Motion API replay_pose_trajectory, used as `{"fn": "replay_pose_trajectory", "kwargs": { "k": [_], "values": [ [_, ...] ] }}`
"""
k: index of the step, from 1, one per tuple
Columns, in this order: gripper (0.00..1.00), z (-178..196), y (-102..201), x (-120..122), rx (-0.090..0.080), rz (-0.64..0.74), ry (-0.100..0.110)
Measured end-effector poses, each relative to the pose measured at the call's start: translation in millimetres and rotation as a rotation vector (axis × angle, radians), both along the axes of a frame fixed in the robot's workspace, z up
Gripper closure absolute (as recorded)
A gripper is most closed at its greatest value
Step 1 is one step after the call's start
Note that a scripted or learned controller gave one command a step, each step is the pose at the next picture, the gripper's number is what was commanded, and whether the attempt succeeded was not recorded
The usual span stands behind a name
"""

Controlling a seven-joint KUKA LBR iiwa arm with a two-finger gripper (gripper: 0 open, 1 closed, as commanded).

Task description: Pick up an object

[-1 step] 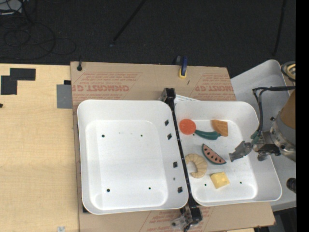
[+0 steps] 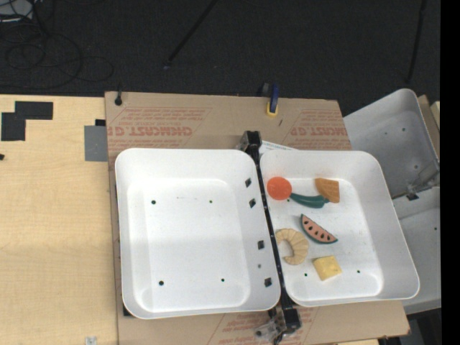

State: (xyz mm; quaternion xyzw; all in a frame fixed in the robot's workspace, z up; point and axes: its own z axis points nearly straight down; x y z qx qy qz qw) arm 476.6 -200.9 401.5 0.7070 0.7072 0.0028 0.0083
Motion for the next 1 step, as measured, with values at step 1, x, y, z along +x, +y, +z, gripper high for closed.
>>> {"fn": "replay_pose_trajectory", "kwargs": {
  "k": [1],
  "values": [
    [1.0,-0.5,1.8,-0.5,0.007,0.003,0.018]
  ]
}}
